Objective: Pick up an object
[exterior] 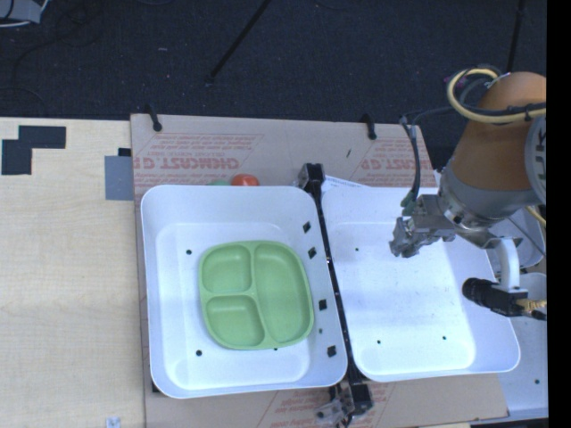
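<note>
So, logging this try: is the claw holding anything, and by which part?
Nothing is held. The claw hangs over the right bin; the green plate lies in the left bin.

We're looking at a robotics lab or test cell, not a home or shop. The KUKA arm (500, 141), grey w/ an orange band, reaches in from 3 o'clock over a light wood bench (67, 283). Two shallow white bins (169, 221) sit side by side on a flattened cardboard sheet (268, 150) w/ printed lettering. Toward 12 o'clock we see dark floor (294, 43) w/ loose cables (18, 7). At 9–10 o'clock, black and grey marker patches (31, 145) are on the benchtop.
</note>
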Controlling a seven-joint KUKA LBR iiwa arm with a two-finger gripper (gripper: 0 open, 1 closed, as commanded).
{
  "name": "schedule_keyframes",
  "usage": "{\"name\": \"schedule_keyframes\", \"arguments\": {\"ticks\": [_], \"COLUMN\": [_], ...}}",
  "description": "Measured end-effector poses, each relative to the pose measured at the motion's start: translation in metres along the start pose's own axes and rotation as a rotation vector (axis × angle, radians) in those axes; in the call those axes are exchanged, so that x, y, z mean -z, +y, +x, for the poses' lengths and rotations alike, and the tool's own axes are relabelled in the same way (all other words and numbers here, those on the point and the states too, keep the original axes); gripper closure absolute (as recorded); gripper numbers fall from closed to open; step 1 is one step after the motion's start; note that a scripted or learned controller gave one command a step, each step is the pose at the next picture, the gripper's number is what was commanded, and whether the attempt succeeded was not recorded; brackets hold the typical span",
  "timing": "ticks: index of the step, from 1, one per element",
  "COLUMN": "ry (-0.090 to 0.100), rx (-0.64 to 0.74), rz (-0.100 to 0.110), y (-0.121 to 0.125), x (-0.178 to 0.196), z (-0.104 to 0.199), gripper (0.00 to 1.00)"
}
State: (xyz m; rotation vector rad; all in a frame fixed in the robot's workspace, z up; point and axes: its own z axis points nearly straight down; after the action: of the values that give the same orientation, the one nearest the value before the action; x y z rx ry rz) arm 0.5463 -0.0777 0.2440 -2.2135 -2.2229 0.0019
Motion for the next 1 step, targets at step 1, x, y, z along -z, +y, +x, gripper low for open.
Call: {"name": "schedule_keyframes", "arguments": {"ticks": [1], "ry": [-0.001], "rx": [-0.001], "rz": [-0.001], "y": [0.0112], "x": [-0.0042], "z": [0.0407], "gripper": [1.00]}}
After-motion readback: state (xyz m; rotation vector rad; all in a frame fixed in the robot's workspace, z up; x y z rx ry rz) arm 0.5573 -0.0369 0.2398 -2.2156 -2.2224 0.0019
